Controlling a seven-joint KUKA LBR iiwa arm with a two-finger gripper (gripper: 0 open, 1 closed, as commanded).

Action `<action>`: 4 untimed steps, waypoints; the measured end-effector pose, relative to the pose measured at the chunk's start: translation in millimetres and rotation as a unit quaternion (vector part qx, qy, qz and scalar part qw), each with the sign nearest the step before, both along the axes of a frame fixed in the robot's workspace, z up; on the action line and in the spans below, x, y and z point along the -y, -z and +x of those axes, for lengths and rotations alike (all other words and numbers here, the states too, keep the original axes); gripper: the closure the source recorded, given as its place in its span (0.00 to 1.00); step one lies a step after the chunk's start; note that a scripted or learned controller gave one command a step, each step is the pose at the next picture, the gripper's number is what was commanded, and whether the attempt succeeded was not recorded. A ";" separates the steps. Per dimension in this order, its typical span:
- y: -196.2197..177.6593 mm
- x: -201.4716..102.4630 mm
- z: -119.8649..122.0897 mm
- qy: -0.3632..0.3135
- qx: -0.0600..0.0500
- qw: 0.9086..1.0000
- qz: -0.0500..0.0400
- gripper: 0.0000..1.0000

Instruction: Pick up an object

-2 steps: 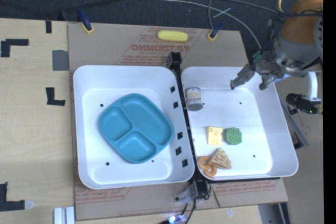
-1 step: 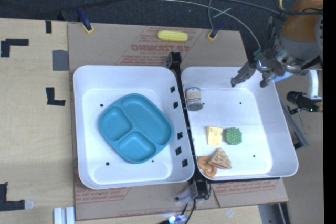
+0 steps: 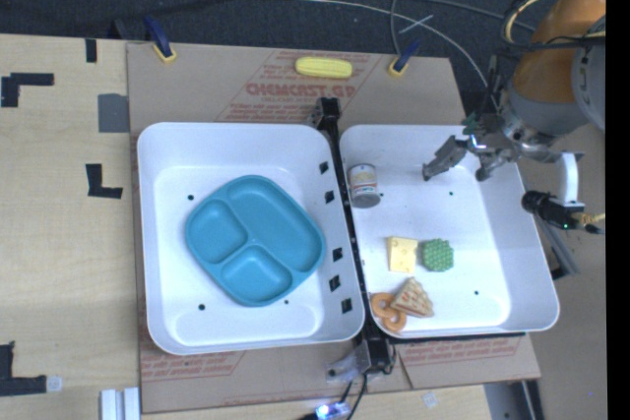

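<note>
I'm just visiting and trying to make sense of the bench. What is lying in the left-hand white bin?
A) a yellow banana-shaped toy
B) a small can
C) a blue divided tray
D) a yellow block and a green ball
C: the blue divided tray lies alone in the left bin, while the small can stands in the right bin.

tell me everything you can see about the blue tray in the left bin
The blue plastic-looking divided tray is a rounded rectangle with three compartments, one long one along its upper right and two smaller ones. It lies flat, turned at an angle, on the floor of the left white bin, near the middle. All three compartments look bare, and nothing else touches it.
</note>
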State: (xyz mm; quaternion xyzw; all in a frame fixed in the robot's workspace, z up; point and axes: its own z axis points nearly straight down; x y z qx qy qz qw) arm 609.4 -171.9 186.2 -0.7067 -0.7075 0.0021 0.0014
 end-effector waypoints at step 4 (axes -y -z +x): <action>25.5 -2.4 5.7 0.000 0.005 1.000 0.000 1.00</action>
